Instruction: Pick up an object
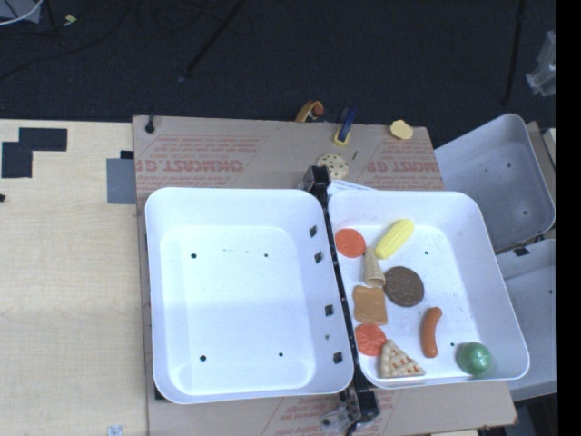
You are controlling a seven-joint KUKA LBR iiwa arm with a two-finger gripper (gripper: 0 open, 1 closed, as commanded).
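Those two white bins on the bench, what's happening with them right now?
Nothing is being handled at this moment. The right bin holds a heap of toy food: a corn cob, a brown round patty, a sausage, a pizza slice, a green ball and two red-orange discs. The left bin sits beside it, and no item has been lifted yet.

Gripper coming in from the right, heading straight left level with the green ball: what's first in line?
If it travels low, probably the right bin at its outer rim. If it clears the rim, the green ball. Height can't be judged from this view.
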